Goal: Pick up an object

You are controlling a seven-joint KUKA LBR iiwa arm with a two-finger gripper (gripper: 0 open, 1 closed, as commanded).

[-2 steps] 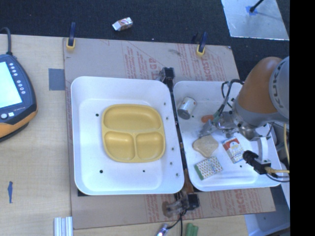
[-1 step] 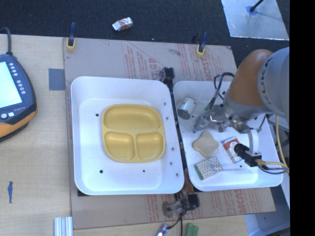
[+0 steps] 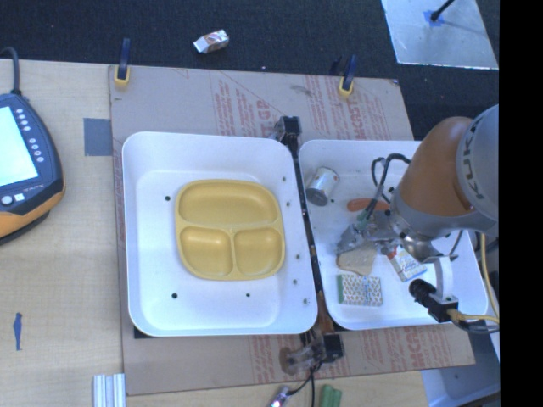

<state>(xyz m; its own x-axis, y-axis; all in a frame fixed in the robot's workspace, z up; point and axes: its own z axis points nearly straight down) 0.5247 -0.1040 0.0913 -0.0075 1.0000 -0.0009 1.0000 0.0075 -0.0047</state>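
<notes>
Right white bin [image 3: 475, 308] – gripper [image 3: 363, 237], grip state unclear, just above tan piece [image 3: 357, 262].

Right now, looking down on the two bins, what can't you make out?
- pincer: fingers under the arm's wrist, open or shut unclear.
- orange object: partly behind the wrist, too small to identify.
- tan piece: top edge under the pincer; contact unclear.
- arm: cut off at the right.

Lying loose in the right bin [image 3: 327, 308]: small silver can [image 3: 321, 185] tipped near its upper left corner, orange carrot-like piece [image 3: 363, 203] just right of that, tan wedge [image 3: 357, 261] mid-bin, green speckled sponge [image 3: 361, 290] just below.
</notes>
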